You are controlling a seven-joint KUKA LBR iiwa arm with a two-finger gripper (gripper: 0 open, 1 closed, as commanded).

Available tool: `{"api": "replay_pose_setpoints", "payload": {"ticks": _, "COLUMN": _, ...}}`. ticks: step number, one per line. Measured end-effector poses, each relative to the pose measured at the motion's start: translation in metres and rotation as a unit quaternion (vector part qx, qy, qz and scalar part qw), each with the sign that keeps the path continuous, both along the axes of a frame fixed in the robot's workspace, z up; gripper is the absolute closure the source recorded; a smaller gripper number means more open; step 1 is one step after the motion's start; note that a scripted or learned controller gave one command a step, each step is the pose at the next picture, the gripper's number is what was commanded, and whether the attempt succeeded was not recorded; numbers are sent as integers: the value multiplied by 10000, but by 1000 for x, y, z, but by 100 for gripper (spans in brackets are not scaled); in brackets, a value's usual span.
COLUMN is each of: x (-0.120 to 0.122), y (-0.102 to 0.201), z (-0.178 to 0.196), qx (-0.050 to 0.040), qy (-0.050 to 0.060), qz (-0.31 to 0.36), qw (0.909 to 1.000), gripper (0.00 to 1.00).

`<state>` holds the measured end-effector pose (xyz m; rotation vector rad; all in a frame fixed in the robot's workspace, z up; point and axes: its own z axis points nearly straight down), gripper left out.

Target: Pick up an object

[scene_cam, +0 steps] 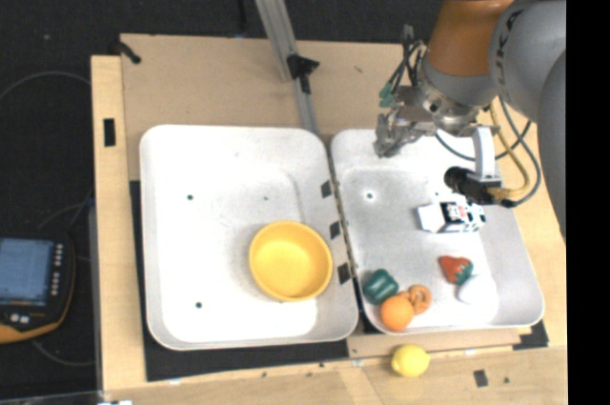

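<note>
My gripper (pixel 390 139) hangs over the far left corner of the right bin (pixel 381 203), above bare bin floor, with nothing seen between its fingers. A white box with dark print (pixel 448 216) lies mid-right in that bin. A red strawberry-like toy (pixel 456 269) sits nearer the front right. At the front edge lie a green block (pixel 380 284), an orange fruit (pixel 396 312) and a smaller orange piece (pixel 418 297) touching it. A yellow bowl (pixel 290 260) stands in the left bin (pixel 191 203) near its right front.
A yellow lemon (pixel 410 360) lies on the bench outside the right bin's front edge. A metal pole (pixel 276 22) slants up from between the bins. A tablet-like device (pixel 29 284) sits at the far left off the bench.
</note>
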<state>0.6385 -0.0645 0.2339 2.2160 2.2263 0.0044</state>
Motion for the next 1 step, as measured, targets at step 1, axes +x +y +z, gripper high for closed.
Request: {"api": "replay_pose_setpoints", "payload": {"ticks": 1, "x": -2, "y": 49, "z": 12, "qx": 4, "qy": -3, "qz": 18, "qw": 10000, "gripper": 100}}
